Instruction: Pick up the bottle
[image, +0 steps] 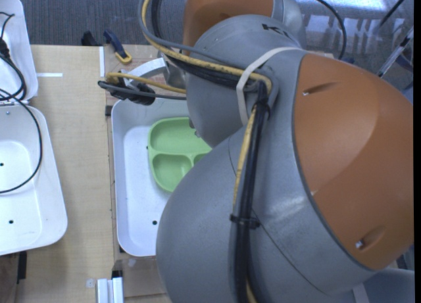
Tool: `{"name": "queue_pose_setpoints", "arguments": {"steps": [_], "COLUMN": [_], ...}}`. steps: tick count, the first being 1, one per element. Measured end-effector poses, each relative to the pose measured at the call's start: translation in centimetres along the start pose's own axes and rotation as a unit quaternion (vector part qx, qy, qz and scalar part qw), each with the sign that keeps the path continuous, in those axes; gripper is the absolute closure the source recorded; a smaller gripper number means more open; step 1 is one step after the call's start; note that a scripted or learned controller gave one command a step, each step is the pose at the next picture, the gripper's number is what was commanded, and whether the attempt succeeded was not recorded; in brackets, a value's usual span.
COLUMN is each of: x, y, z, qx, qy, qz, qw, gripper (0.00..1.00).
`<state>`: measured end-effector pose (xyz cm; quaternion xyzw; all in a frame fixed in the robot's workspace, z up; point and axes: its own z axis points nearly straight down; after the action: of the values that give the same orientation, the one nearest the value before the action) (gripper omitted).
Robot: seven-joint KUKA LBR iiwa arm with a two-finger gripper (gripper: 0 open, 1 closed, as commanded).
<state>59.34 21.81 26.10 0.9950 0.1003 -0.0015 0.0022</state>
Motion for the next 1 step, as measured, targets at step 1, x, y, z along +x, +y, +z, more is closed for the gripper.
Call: {"name": "queue_pose_setpoints", "arguments": {"steps": [1], "x": [0.27], "y": [-0.79], "z": [-12.02], "qx": [0.000], "qy": [0.001], "qz": [-0.081], "qw": [0.9967], "gripper": [1.00]}}
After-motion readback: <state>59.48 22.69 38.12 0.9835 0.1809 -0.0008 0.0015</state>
